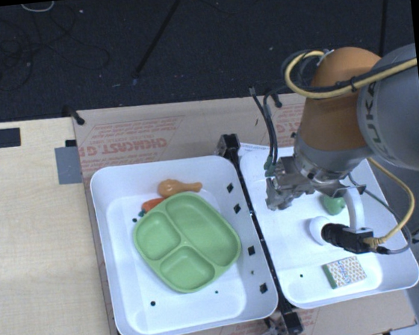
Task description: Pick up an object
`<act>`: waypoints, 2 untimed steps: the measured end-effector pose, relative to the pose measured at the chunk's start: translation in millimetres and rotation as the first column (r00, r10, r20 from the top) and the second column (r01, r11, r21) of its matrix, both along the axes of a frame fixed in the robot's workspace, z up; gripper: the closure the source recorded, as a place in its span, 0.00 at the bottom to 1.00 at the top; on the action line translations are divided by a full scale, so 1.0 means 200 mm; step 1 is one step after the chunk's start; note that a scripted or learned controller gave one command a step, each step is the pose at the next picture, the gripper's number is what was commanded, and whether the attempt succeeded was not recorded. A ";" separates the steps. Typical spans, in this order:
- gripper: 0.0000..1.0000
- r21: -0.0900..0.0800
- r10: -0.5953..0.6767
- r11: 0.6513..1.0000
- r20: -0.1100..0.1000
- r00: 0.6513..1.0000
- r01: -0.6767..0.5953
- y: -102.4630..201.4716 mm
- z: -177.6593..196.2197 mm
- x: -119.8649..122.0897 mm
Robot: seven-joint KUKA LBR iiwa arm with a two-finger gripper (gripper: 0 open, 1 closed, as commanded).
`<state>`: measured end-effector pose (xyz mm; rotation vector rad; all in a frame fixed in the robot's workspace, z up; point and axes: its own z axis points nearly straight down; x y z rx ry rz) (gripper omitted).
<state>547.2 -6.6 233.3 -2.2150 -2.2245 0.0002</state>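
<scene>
Arm reaches in over the right bin, with the tool low in the bin's upper left part, close to the divider between the bins. From where I stand I cannot tell how far open the tool is. Nothing shows in its grip, so I count it as holding nothing.

Pick candidates in the right bin:
- small green piece, near the tool on its right, partly hidden behind the wrist hardware, apart from the tool
- patterned block, flat near the bin's front edge, well apart from the tool

The left bin holds a green divided plate lying flat. An orange toy sits just behind it, and a red-orange bit pokes out at the plate's back rim. None of these is near the tool. Both bins sit on a cardboard sheet on the desk.

Progress: early, I'd say. Everything sits on a bin floor and nothing is lifted or gripped. The bin floor right under the tool looks bare, so this descent probably lands on nothing. Left to do is the whole pick: line up on an object, close on it and raise it clear. The green piece looks like the nearest target.
</scene>
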 end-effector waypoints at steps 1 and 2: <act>1.00 0.000 0.000 1.000 0.000 1.000 0.000 0.24 0.04 0.04; 1.00 0.000 0.000 1.000 0.000 1.000 0.000 0.48 0.06 0.12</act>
